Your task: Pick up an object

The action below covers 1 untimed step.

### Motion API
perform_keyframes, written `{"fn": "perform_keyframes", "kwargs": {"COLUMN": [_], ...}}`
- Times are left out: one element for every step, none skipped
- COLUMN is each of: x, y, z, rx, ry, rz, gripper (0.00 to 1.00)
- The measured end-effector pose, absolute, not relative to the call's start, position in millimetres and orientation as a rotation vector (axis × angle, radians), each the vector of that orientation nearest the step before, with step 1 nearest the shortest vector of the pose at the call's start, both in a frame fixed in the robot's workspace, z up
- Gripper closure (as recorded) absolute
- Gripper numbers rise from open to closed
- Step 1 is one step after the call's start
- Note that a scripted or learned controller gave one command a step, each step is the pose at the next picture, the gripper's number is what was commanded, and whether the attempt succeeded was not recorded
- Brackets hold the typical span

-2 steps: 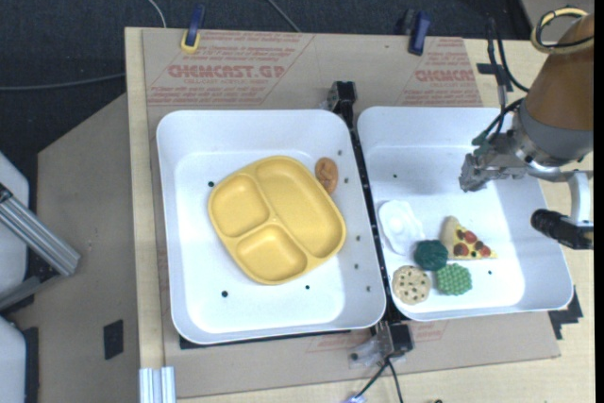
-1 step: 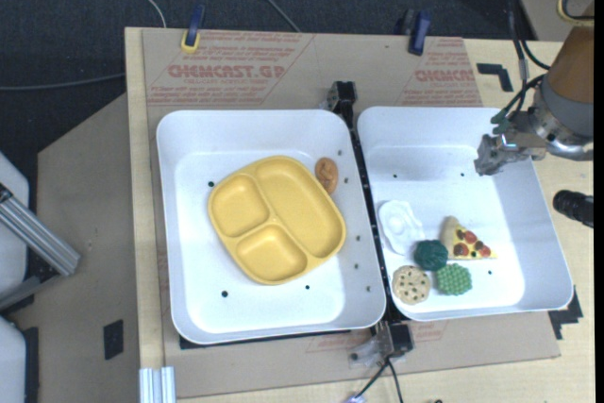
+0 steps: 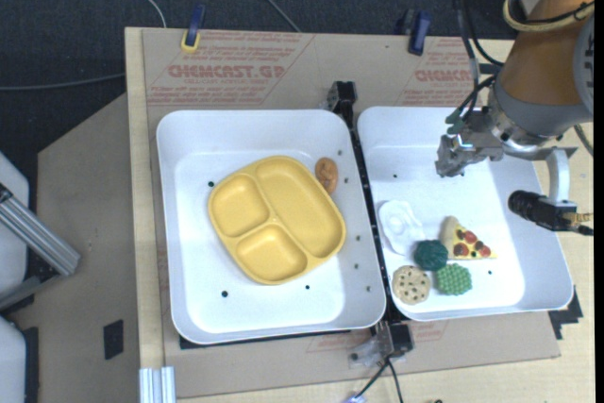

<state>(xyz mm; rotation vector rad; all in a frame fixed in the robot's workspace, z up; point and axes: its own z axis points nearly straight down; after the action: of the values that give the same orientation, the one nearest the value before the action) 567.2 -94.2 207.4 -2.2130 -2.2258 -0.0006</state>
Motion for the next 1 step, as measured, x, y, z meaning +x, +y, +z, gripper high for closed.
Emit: {"fn": "perform_keyframes", "kwargs": {"x": [567.9], "y": [-46.1], "z": [219.9], "rx": [-2.219], "ry": [-2.226], "rz": [-0.002], "gripper": [1.00]}}
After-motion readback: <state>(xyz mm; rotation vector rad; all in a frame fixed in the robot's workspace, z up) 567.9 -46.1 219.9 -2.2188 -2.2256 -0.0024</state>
